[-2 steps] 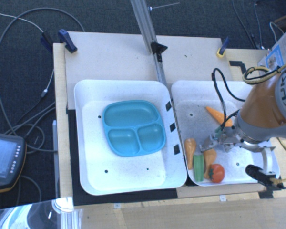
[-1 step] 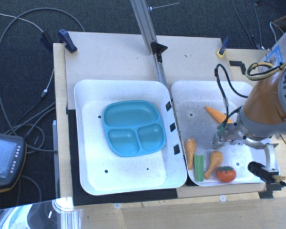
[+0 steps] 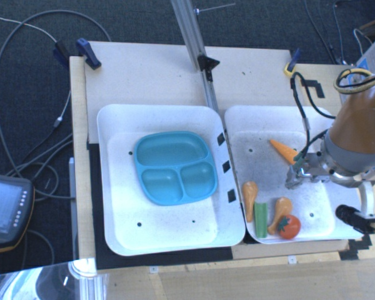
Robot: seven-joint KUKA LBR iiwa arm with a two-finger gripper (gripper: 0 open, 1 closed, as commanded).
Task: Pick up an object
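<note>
Two shallow white plastic bins sit side by side on the pale bench. The left bin (image 3: 119,230) carries a light blue moulded plastic tray with three compartments (image 3: 175,166), lying at about the centre of that bin. The right bin (image 3: 262,120) holds the small toy foods: an orange plastic carrot (image 3: 282,149) at roughly two o'clock from that bin's centre, and along the six o'clock edge a tan pear-shaped piece (image 3: 249,192), a short green plastic stick (image 3: 260,212) just beside it, a tan drumstick-shaped piece (image 3: 280,209) and a red plastic tomato (image 3: 289,227) touching the drumstick's lower end. The grey arm with its orange band reaches in from three o'clock, and its metal two-finger gripper (image 3: 295,175) hangs low over the bare floor of the right bin, just below the carrot's thick end and above the drumstick. From this slanted view I cannot tell how the pincer is set, and nothing can be seen caught in it. As I judge it, the pick is not yet done: every toy lies on the bin floor, the carrot being the nearest candidate. What is left is to settle on an object, grip it and lift it clear.
</note>
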